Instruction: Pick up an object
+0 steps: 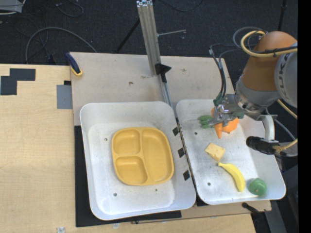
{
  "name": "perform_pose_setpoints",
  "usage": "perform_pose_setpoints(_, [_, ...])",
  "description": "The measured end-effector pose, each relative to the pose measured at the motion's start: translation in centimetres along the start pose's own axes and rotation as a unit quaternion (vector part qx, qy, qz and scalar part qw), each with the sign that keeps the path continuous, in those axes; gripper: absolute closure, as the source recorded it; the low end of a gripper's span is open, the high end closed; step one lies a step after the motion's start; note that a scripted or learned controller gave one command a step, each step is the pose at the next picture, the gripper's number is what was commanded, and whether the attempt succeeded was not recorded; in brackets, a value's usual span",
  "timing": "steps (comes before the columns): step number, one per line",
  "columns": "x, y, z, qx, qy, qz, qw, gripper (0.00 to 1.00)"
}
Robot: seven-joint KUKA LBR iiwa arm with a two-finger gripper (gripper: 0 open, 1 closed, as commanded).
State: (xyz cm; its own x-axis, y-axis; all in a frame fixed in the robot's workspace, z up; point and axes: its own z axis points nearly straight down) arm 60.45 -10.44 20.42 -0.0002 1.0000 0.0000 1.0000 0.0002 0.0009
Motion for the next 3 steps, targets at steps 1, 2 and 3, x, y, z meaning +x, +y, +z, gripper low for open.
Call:
perform_pose_setpoints(1, [-0.2,0.0,-2.4,0.0,0.0,0.0,1.0,1.0])
perform_pose_setpoints(2, [5.4,-0.7,-1.5,0.003,0.001,-0.002,1.0,1.0])
perform_pose_setpoints(3, [10.2,-0.4,-0.8,0.003,0.001,-0.002,1.0,1.0])
